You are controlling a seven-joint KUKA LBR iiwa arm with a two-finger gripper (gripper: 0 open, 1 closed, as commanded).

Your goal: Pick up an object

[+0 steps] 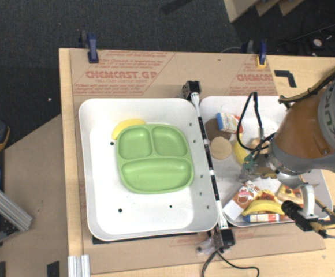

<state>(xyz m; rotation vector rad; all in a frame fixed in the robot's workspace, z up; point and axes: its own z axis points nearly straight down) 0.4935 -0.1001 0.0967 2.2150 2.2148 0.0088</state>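
Camera view has the pincer low in the right bin, under the grey and orange arm, and whether it is wide, narrow or holding anything I cannot tell, since the wrist covers it. Judging from that, the pick is at the reach-and-grasp stage at most: nothing is seen lifted, so closing on an object and raising it are left to do.

Just beside the pincer lie a yellow item and a tan round piece; nearer the front wall sit a banana and a red-and-white packet. A small carton stands toward the back. Any of these could be the target.

Across the divider, the left bin holds a green tray with a yellow thing half tucked behind it.

Much of the right bin is hidden by the arm, and cables cross what remains. The tabletop bears printed lettering.
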